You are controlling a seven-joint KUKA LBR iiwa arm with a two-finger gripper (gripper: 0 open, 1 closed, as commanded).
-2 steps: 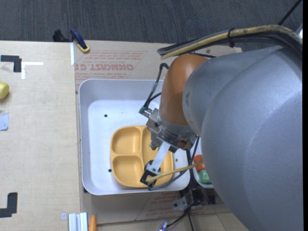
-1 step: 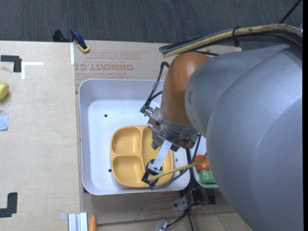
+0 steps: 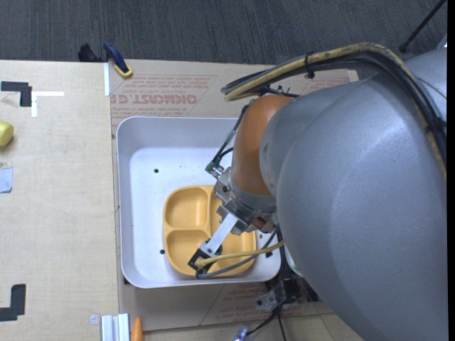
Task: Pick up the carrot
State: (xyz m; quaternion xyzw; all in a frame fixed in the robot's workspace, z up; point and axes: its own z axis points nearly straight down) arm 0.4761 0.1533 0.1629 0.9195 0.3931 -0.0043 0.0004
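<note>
A white bin point(image 3: 142, 190) sits on the bench, with a yellow divided plate point(image 3: 186, 219) lying in its near half. The arm reaches in from the right, and its grey body and orange band point(image 3: 252, 148) cover the bin's right side. My gripper point(image 3: 238, 215) hangs low over the plate's right part, beneath the wrist. The plate's compartments on the left look bare. Whatever lies under the arm is hidden.
The bin rests on brown cardboard point(image 3: 163, 94). A blue and yellow clamp point(image 3: 117, 59) lies at the cardboard's far left corner. On the pale bench, a yellow thing point(image 3: 4, 133) shows at the left edge and a small orange thing point(image 3: 136, 325) at the bottom edge.
</note>
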